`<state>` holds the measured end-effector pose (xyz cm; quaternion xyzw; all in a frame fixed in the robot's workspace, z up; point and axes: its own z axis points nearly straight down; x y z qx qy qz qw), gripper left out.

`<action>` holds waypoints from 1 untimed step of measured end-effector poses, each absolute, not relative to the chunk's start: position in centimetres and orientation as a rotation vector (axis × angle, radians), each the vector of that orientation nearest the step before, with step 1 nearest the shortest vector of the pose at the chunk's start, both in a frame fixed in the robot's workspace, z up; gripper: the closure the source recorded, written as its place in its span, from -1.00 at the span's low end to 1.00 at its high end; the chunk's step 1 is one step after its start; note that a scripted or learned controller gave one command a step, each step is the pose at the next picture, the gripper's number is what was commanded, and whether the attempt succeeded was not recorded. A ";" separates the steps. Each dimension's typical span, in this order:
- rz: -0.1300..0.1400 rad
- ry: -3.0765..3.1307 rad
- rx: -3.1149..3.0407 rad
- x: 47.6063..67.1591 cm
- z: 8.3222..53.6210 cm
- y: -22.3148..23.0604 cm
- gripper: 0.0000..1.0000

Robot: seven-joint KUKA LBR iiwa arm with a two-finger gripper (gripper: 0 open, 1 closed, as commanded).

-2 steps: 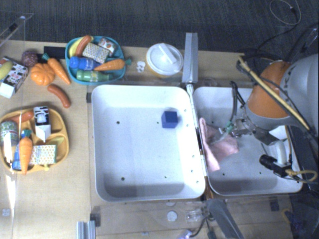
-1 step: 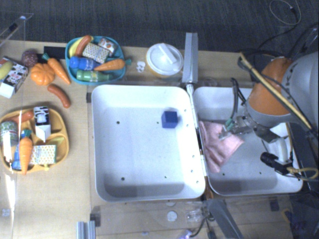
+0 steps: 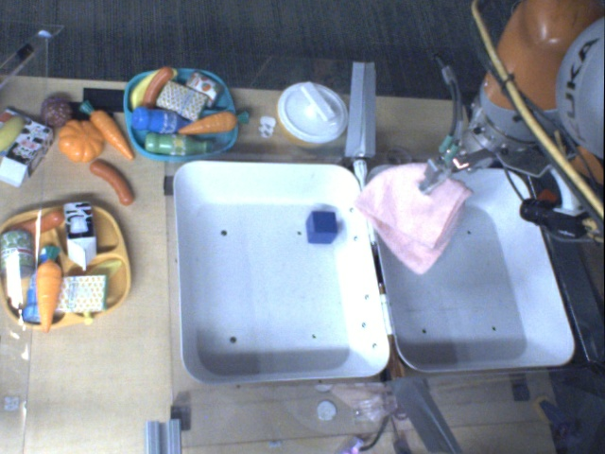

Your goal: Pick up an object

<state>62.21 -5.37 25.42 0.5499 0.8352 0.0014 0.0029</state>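
Observation:
A pink cloth [image 3: 413, 214] hangs over the back left part of the right bin [image 3: 492, 339], drooping towards the divider between the bins. Its upper right corner is pinched between the fingers of my gripper [image 3: 442, 173], which is shut on it and has it lifted off the bin floor. A small blue cube [image 3: 322, 225] rests in the left bin [image 3: 236, 329], towards its back right. The arm's grey wrist and orange band [image 3: 539, 26] come in from the upper right.
A white lid or bowl [image 3: 313, 112] sits behind the bins beside a grey post [image 3: 357, 112]. On the bench at the left stand a blue bowl [image 3: 180, 112] of toy food, a yellow plate [image 3: 61, 268] of toy food, and loose toy vegetables [image 3: 95, 145].

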 end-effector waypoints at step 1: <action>0.000 2.353 2.076 66.2 18.6 -2.5 1.00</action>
